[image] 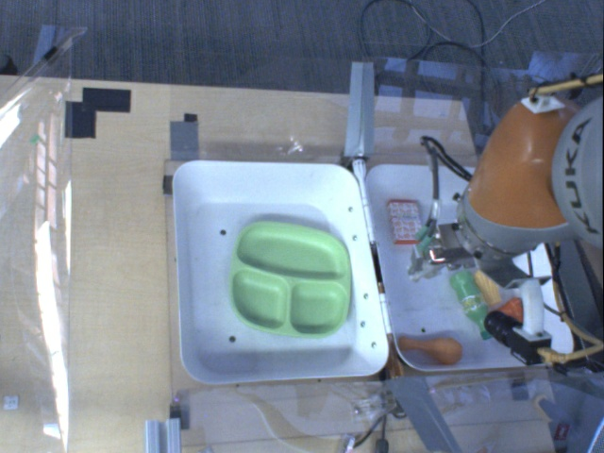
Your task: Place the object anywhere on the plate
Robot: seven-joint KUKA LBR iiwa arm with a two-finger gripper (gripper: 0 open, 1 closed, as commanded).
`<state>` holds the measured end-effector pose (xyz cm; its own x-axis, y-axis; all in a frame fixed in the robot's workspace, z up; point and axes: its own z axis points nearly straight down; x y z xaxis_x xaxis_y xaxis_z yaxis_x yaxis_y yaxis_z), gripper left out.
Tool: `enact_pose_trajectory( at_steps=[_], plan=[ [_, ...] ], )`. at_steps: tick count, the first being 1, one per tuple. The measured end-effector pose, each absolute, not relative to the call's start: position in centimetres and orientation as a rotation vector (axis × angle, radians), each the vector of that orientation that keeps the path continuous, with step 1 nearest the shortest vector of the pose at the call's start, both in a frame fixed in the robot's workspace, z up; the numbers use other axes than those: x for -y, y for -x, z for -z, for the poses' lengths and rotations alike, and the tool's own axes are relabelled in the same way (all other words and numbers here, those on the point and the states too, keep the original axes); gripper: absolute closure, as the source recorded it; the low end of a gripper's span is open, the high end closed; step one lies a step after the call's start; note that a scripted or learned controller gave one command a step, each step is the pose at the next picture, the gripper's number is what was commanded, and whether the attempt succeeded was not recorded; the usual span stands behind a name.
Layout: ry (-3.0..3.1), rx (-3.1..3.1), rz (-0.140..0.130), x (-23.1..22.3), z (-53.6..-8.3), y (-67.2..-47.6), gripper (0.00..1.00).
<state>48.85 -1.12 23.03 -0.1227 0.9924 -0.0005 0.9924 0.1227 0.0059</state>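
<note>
Camera view gives you the arm (pixel 528 173) coming in from the right, its orange band bulking over the upper right of the right bin (pixel 401 281). Below the band, the wrist bends down and toward the left, ending in the gripper (pixel 422 258), which hangs low over the middle of that bin. You cannot tell from this slant whether it is apart or together, and nothing is visibly caught in it.

For writing, you can read part of "KUKA" in dark letters on the grey arm casing at the far right edge. A small red and white packet (pixel 404 221) lies flat near the bin's upper left; its print is too small to read.

A green bottle-like object (pixel 466 291) lies just right of the gripper, partly under the arm. An orange and yellow piece (pixel 500 295) sits beside it, perhaps toy food. A brown pear-shaped object (pixel 432 349) rests along the bin's near wall.

The green plate (pixel 289 278), with three compartments, sits in the middle of the left bin (pixel 203 347), well apart from all these things. You have bare white floor all round the plate. The raised rims where the two bins meet stand between the plate and the gripper.
</note>
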Motion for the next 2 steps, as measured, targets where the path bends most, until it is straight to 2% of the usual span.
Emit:
enact_pose_trajectory(
  at_steps=[1,2],
  plan=[
    [-2.616,-1.741,-0.001,4.8,-18.4,-48.7,1.0],
    [-2.294,-2.141,-0.005,4.2,-19.2,-54.3,1.0]
  ],
)
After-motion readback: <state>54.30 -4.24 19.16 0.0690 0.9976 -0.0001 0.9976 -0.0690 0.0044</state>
